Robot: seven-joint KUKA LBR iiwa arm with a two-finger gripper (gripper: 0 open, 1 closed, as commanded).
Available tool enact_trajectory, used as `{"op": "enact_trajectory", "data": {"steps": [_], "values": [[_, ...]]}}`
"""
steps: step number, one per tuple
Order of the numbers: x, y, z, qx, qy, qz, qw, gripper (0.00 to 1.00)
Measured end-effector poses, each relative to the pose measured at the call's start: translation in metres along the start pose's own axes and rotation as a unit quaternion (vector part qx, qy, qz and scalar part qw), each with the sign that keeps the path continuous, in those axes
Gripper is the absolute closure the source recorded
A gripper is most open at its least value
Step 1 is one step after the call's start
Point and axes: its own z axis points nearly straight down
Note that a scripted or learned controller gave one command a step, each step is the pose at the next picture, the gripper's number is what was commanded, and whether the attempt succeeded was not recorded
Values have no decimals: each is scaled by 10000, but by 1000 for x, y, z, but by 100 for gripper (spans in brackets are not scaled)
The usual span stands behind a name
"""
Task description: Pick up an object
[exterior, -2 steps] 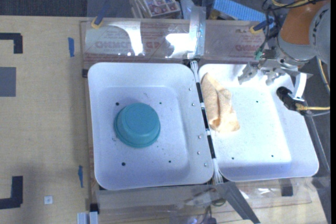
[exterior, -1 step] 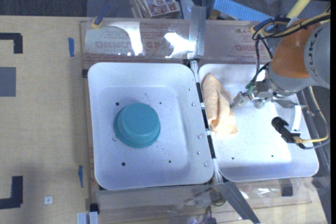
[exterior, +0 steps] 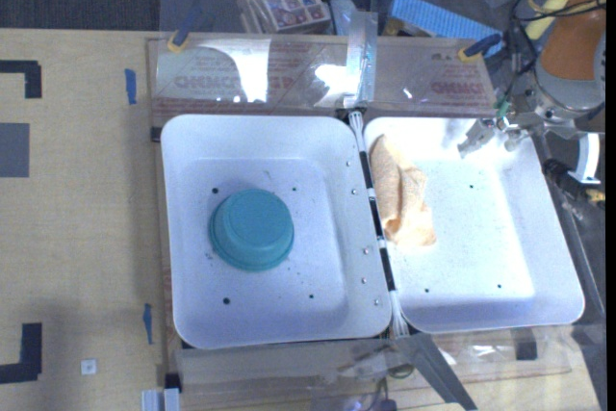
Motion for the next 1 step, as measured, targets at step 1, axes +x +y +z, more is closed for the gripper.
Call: {"op": "enact_trajectory", "data": {"steps": [1], "values": [[50, -70, 15, 15, 18, -1148, 9934, 0]]}}
